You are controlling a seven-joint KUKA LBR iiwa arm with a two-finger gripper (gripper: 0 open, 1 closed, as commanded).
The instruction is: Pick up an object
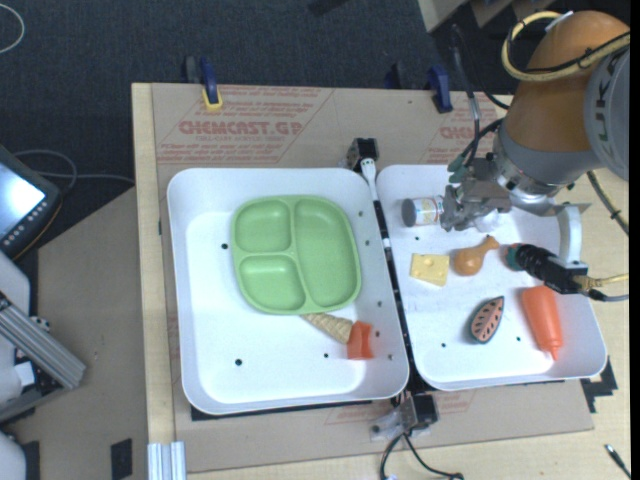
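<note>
One ice-cream cone (340, 332), one green plate (296, 253), two white bins (200, 298)

Only readable text I see is on the brown board (300, 118) covering the table, under the two bins. Red print along its far edge reads "CHEMCAST G P", with red diagonal lines on either side. A second red print of the same kind sits on the board to the right (455, 128), but cables and the arm cover most of it; I can't read it. The small jar (422, 211) in the right bin has a label, too small to read. I can't make out any numbers or signs elsewhere.
</note>
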